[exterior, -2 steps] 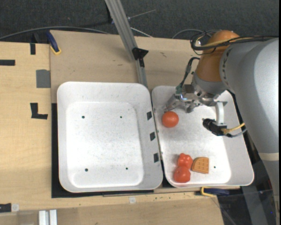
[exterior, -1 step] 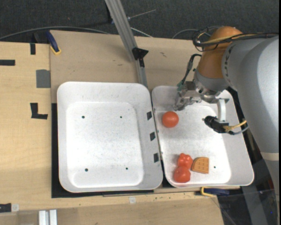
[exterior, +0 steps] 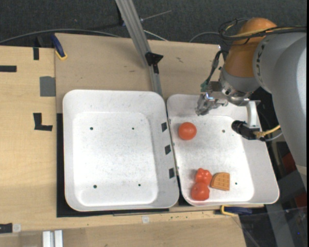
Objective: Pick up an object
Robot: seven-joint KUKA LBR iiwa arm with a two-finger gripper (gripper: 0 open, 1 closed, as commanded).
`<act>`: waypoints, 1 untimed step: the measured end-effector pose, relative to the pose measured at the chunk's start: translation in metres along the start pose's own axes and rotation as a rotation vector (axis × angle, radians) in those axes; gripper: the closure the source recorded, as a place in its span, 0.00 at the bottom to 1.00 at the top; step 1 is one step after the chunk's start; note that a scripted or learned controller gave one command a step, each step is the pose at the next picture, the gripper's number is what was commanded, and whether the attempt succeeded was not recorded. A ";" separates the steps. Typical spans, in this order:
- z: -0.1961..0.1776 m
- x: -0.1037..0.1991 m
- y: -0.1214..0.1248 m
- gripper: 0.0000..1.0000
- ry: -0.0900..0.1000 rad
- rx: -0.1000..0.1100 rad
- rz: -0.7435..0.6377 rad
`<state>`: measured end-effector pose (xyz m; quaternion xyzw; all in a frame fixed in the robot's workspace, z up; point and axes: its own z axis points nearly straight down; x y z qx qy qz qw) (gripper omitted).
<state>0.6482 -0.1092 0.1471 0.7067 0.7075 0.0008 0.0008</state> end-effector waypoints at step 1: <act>-0.046 0.003 0.008 1.00 0.000 -0.002 -0.001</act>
